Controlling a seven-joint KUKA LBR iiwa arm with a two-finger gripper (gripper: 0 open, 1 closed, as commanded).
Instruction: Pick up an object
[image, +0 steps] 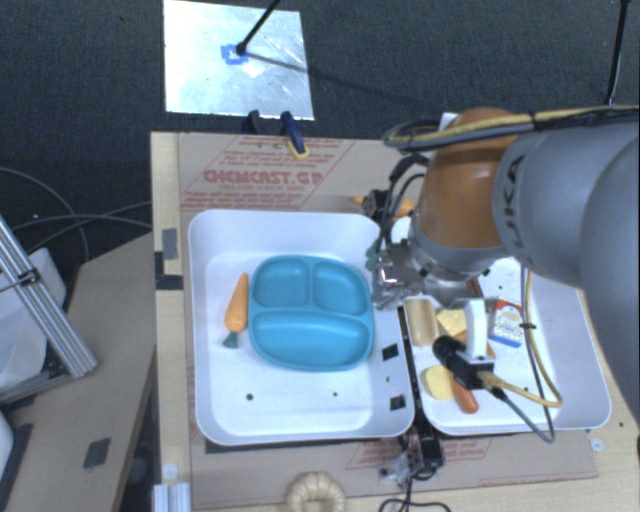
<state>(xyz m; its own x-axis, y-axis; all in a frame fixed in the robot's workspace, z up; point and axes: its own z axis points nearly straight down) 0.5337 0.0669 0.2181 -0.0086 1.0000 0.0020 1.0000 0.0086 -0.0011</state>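
Brown bench, blue plate beside carrot in left bin, hand state untellable

Brown cardboard sheet with red print sits under both shallow white plastic bins, held by a blue clamp at the far edge. Past that there's a shiny silver square plate on dark carpet, plus an aluminium frame rail on the left.

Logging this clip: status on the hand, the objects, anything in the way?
Arm over right bin, hand hidden beneath it. Carrot and blue divided plate sit untouched in left bin. Arm covers part of right-bin clutter.
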